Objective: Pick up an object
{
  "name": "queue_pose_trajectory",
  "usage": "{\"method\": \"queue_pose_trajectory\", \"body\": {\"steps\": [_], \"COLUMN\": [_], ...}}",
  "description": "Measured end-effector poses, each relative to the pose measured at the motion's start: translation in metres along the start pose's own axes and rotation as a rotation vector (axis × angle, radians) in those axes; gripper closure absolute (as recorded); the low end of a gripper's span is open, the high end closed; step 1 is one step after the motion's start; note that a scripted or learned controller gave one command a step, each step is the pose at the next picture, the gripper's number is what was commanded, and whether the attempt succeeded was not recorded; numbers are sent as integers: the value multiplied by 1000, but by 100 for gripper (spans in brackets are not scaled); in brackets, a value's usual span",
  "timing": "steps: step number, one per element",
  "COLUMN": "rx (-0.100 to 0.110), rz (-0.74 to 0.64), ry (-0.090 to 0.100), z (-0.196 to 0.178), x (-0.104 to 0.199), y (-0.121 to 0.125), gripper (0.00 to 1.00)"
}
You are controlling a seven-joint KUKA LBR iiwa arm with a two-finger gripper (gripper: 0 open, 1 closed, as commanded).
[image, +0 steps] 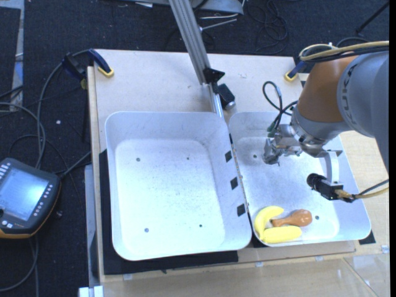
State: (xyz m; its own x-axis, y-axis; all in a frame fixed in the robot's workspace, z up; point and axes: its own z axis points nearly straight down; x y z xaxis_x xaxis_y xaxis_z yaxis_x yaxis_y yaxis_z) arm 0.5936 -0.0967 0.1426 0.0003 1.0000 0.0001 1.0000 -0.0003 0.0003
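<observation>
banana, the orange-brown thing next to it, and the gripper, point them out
banana [267,216], camera view, on its curved upper body
orange-brown thing [299,216], camera view, on its rounded bulb end
gripper [272,156], camera view, at its lower tip

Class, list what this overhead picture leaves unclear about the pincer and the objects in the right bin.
- Pincer: too small and blurred to tell whether it is open or shut.
- Yellow banana and orange-brown object: they overlap in the right bin; the second one's identity is unclear.
- Arm: cut off by the right edge.
</observation>
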Motion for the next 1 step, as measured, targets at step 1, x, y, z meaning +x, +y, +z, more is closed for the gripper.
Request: {"method": "queue_pose_trajectory", "body": {"steps": [1], "rx": [-4], "rz": [-1], "ry": [-1], "z": [-56], "x": [0], "y": [10], "gripper": [100]}}
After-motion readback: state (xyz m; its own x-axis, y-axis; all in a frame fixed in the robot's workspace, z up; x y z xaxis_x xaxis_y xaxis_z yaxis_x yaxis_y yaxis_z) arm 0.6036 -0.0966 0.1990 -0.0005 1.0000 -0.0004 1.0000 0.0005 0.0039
